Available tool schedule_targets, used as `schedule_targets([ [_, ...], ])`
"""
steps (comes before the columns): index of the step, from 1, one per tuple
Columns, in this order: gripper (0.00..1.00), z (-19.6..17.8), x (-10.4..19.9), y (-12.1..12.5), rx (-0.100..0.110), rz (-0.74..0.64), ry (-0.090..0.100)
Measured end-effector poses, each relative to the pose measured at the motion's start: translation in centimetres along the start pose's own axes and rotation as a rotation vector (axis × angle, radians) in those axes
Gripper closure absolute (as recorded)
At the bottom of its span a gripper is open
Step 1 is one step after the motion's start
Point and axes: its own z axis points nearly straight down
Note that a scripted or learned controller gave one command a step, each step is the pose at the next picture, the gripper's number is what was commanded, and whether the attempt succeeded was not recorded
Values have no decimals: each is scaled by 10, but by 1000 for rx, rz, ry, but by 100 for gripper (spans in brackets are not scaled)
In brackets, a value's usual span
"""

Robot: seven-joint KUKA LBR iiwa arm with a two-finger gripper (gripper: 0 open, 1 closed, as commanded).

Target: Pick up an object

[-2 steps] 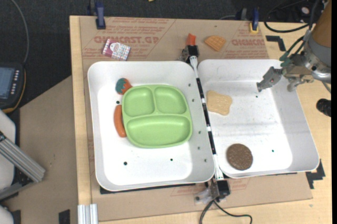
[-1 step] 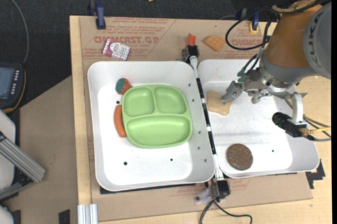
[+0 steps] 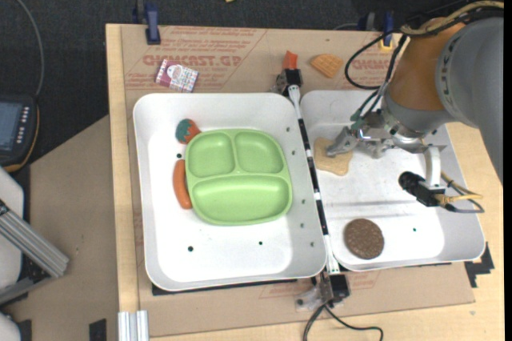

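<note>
Jaws (image 3: 346, 141) sit low in the right bin (image 3: 456, 247), at its left wall, with their tips right at a tan toast piece (image 3: 334, 161). How wide they stand I cannot tell, since the grey metal merges with the wrist behind. Nothing looks lifted: the toast lies flat on the bin floor, so the pick seems yet to be made. A brown disc (image 3: 364, 238) lies near the front of that bin, well apart. On the counter's left bin (image 3: 160, 251) rests a green tray (image 3: 238, 175). Arm bulk hides the bin's far right corner.
</note>
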Motion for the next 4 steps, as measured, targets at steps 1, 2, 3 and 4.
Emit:
schedule_targets([
  [1, 0, -5, -47, 46, -8, 0, -3],
  [2, 0, -6, 15, -12, -4, -1, -1],
  [3, 0, -5, -52, 38, -8, 1, -3],
  [4, 0, -5, -105, -31, -2, 6, 0],
])
